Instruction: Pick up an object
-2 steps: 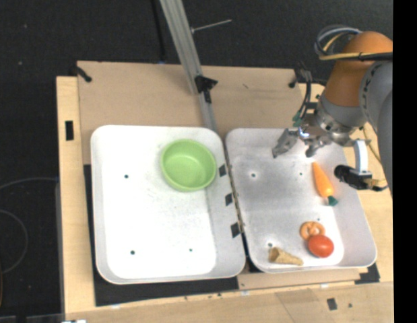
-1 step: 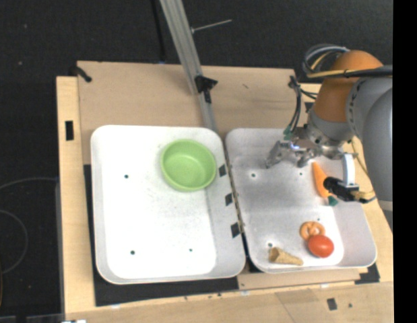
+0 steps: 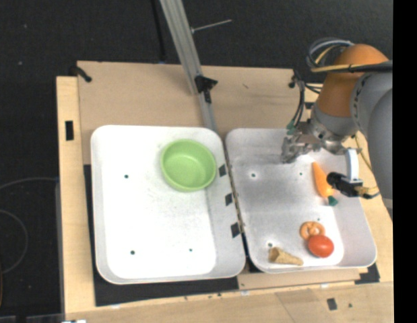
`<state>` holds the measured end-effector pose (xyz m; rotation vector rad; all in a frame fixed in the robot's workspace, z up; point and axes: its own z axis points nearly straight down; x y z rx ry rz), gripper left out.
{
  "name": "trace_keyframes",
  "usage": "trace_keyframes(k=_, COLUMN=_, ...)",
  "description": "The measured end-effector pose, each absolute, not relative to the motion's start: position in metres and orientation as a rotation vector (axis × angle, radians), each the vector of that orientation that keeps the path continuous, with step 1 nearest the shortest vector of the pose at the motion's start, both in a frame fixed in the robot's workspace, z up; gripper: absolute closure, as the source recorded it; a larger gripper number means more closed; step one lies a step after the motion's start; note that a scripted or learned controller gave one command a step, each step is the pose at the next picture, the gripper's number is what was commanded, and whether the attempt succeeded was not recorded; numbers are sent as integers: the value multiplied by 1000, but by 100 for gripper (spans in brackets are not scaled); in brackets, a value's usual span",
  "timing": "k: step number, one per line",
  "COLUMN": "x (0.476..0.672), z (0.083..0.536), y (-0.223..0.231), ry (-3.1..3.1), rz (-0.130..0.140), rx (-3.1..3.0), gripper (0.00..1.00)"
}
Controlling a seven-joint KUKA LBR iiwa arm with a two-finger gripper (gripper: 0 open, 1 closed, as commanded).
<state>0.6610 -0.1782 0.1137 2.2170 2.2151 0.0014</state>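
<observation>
The claw (image 3: 293, 147) hangs over the right bin's (image 3: 275, 200) far end; how wide it stands I cannot tell. The carrot (image 3: 321, 180) lies just beside it toward the bin's right wall, long axis running far-to-near. It is the nearest candidate.

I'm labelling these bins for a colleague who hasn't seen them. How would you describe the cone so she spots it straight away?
Start at the right bin, the one the arm reaches over. Along its near edge lie a tomato and, to its left, the cone. It is the pale tan pointed piece lying on its side, unlike the round red tomato and the long orange carrot further back.
</observation>
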Motion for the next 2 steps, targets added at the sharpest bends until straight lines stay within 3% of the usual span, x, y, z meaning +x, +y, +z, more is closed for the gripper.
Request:
trace_keyframes(k=1, x=660, z=179, y=-180, ry=2213, rz=8, rx=2219, gripper=100)
trace_keyframes(k=2, x=671, z=236, y=-176, ry=2220, rz=8, rx=2212, gripper=100)
